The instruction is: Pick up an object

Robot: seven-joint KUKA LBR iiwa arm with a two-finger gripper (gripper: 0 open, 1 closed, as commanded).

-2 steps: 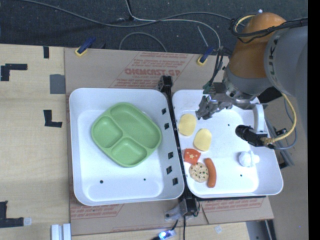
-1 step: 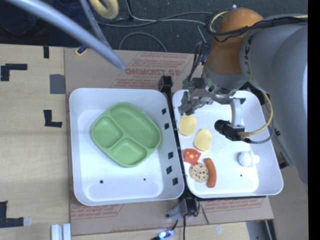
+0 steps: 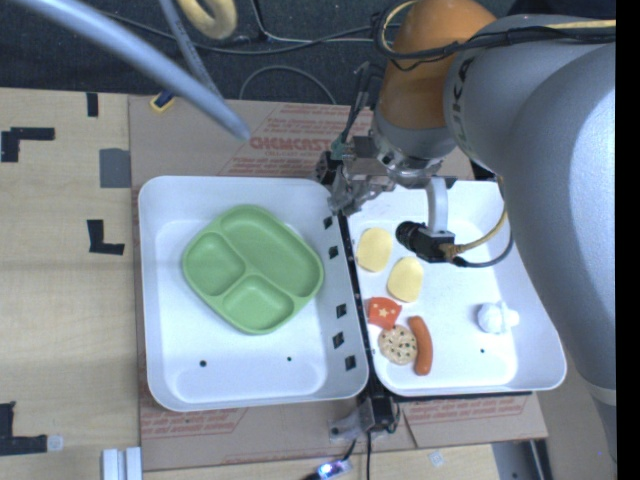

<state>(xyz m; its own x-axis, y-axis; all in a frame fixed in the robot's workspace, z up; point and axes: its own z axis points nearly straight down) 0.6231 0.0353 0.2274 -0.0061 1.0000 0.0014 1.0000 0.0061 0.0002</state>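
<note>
Sausage [image 3: 421, 345] – slim, reddish-brown, beside round speckled cookie [image 3: 398, 345]

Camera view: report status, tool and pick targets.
Tool over the top of the divider between the bins, nothing seen in it. Toy food loose in right bin: two yellow pieces, cookie, sausage. Green tray in left bin.

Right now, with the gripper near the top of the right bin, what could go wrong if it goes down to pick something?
1. The gripper hangs over the wall between the two bins, so it may strike this wall.
2. The cookie, sausage and red piece lie close together, so a grasp could push a neighbour.
3. The black cable hangs near the yellow pieces and might drag them.
</note>
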